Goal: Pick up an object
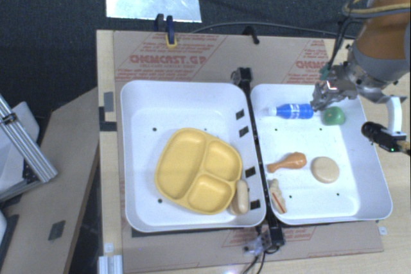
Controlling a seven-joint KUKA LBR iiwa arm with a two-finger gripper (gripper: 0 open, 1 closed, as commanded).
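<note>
My gripper (320, 102) hangs low over the far side of the right bin (369, 167), between a blue-and-white bottle (292, 111) lying on its side and a small green round thing (333, 116). It sits right at the bottle's right end and just left of the green thing. Nothing shows between its tips. Nearer the front of the same bin lie an orange drumstick-shaped toy (288, 162), a beige round cookie-like piece (325, 170) and a small striped piece (277, 195) by the bin's left wall.
The left bin (144, 112) holds a yellow divided plate (198, 170) and a tan bread-like piece (241, 196) at its front right. A black divider (251, 138) runs between the bins. The arm's orange band (384, 22) looms at the right.
</note>
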